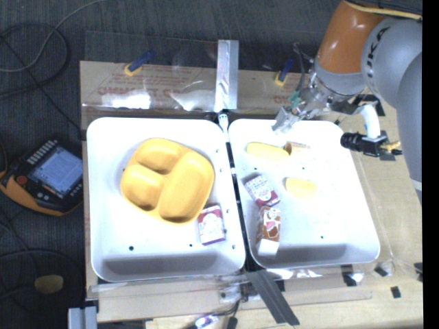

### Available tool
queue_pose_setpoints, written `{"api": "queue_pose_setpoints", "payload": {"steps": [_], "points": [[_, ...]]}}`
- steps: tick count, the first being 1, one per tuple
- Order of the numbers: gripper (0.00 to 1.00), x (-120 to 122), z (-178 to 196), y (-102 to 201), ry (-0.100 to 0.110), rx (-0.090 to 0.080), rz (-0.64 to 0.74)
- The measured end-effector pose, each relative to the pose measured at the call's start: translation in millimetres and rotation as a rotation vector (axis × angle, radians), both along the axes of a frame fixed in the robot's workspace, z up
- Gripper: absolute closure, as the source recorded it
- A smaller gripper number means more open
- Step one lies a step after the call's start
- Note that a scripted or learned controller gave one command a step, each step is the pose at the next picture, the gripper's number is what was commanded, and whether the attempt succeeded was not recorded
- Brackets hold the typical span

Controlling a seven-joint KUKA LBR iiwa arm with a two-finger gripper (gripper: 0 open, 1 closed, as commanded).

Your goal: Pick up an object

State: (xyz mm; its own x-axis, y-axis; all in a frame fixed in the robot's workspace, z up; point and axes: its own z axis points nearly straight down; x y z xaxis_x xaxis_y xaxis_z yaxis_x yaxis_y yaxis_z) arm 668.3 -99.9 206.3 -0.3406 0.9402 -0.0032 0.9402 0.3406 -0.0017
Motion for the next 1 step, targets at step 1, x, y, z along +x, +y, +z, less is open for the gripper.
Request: {"api": "queue_pose_setpoints", "payload": {"steps": [1], "points": [[1.0,0.0,-2.4,-33.5,-0.001,-0.001,0.069]]}}
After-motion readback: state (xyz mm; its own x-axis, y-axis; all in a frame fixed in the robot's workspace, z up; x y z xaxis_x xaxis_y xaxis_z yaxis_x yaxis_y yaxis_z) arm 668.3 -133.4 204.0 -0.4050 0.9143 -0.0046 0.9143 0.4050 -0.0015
